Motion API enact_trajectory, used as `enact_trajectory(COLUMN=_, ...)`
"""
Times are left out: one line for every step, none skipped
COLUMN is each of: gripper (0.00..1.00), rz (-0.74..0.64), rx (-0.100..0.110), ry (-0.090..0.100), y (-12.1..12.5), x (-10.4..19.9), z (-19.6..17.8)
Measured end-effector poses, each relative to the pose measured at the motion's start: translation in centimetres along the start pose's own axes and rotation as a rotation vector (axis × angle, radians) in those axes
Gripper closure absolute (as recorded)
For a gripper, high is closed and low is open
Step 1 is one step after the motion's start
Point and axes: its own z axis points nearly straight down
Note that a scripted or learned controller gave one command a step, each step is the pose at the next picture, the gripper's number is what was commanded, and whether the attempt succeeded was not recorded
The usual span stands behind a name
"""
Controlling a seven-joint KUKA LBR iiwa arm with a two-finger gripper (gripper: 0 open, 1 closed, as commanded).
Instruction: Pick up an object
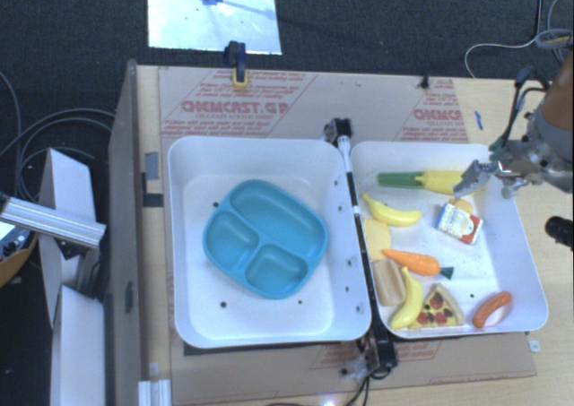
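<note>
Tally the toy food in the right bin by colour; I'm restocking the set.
Yellow: 4: corn, banana, banana, cheese
Orange: 2: carrot, sausage
Tan: 1: bread
Mixed: 2: pizza, carton
Total: 9

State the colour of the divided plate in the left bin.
Light blue: the divided plate, seen in the camera view.

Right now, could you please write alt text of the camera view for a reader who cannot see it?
The gripper hovers over the right bin, near a corn cob, above toy food: bananas, a carrot, a pizza slice and a sausage. The left bin holds a blue divided plate.
</note>
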Motion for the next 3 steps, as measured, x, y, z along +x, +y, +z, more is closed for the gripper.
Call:
enact_trajectory(gripper=0.00, rz=-0.008, rx=0.009, ry=0.005, y=0.4, x=8.4, z=11.4)
enact_trajectory(gripper=0.00, rz=-0.004, rx=-0.007, ry=-0.001, y=7.5, x=7.8, z=14.4)
enact_trajectory(gripper=1.00, rz=-0.003, rx=-0.004, ry=0.000, y=7.3, x=7.7, z=13.3)
